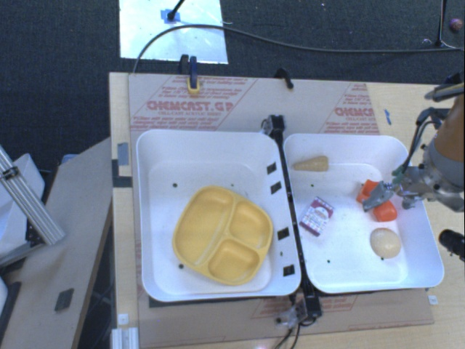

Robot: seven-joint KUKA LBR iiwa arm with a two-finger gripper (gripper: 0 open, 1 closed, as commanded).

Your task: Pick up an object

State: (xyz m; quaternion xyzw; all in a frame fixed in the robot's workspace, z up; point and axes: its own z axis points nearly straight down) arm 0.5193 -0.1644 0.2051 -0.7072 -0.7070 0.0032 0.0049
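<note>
I see left bin [156,151] holding yellow divided tray [222,234]; right bin [341,282]: beige cone [311,164], red-white packet [317,216], pale egg [385,242], orange block [378,201] by gripper [383,197], fingers clamped on it

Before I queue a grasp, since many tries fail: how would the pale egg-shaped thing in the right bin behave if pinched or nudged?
The egg looks smooth and rounded, so it may slip out of a pinch. Lying loose on the flat floor of the right bin, it would probably roll if nudged. It looks rigid, though I cannot tell how heavy it is.
</note>
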